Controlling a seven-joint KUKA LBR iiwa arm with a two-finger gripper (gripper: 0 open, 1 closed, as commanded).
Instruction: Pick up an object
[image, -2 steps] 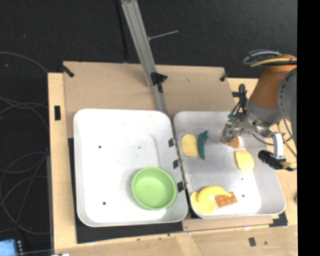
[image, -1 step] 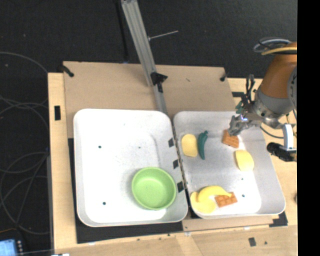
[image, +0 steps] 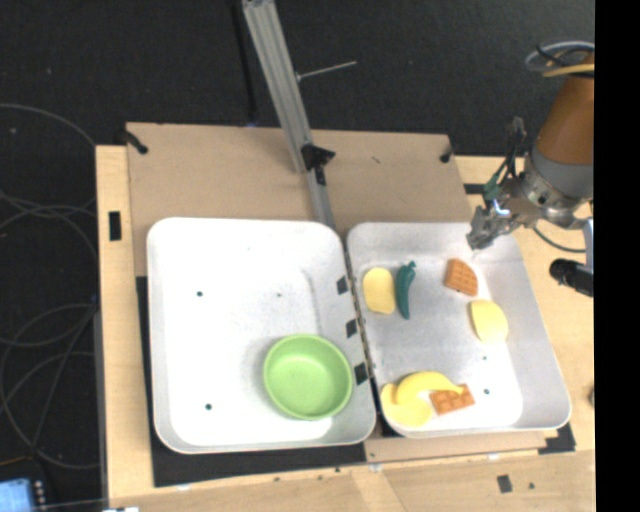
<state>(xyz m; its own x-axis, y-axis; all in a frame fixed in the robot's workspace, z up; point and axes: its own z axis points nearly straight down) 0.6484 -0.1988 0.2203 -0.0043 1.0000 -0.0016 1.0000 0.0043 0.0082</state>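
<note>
Just up and to the right of the orange waffle piece (image: 461, 277), the gripper (image: 483, 233) hangs over the far right corner of the right bin (image: 535, 330). I cannot tell from here whether it is open or closed; it is too small and dark against the bin floor, and I see nothing held in it.

I take the waffle piece as the likeliest pick, since it is nearest. It lies down and to the left of the gripper, flat on the bin floor, apart from the gripper, with its long axis running roughly from upper left to lower right. Below and right of the waffle piece sits a pale yellow disc (image: 488, 321), near but apart. Left of the waffle piece a dark green pepper (image: 405, 289) lies beside another yellow piece (image: 378, 291), the two just touching or nearly so. Well below the waffle piece, a yellow banana shape (image: 420, 396) carries a second orange waffle (image: 451, 400) on its right end.

Room looks good: bare floor rings the waffle piece on all sides, and the bin's far wall stands clear above it. In my judgement a short descent down and left would do it. The green bowl (image: 308, 375) sits in the left bin (image: 200, 270), well left of the waffle piece.
</note>
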